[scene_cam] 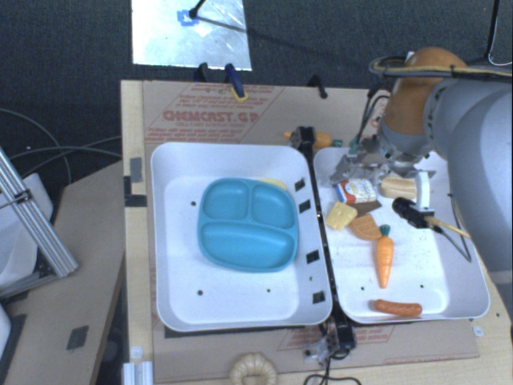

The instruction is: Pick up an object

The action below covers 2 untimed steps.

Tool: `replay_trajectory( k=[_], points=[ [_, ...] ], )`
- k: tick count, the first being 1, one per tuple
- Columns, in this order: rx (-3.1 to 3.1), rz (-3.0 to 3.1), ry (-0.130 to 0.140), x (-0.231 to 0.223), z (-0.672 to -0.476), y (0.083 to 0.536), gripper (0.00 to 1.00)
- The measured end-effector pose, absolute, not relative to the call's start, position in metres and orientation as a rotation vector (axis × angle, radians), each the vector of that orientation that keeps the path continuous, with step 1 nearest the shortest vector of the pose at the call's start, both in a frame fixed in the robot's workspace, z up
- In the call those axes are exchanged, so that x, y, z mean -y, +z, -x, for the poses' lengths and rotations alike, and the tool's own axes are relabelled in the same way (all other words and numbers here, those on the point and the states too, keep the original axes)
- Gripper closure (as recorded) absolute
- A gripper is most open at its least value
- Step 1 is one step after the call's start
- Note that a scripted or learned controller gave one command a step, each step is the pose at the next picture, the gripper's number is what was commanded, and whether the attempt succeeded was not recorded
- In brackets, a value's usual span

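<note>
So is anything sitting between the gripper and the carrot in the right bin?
Yes. The gripper hovers at the bin's far end; a red-and-white packet and a tan wedge lie between it and the carrot.

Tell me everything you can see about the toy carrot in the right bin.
The carrot looks like a smooth plastic toy: an orange tapered body with a small green stem cap. It lies flat on the floor of the right bin, roughly in the middle, green end toward the far side and tip toward the near rim. Its top sits right beside a tan flat piece; whether they touch is unclear. The hand is apart from it.
</note>
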<state>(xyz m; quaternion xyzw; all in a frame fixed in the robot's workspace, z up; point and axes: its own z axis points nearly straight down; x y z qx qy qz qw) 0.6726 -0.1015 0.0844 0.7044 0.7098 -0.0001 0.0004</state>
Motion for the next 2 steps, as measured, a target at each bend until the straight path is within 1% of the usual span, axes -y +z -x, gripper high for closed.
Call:
replay_trajectory(
  k=[1,2],
  points=[
    [-2.228,-2.208,0.005,0.101,-0.674,0.097,1.00],
    [-2.220,-2.214,0.008,0.105,-0.673,0.161,1.00]
  ],
)
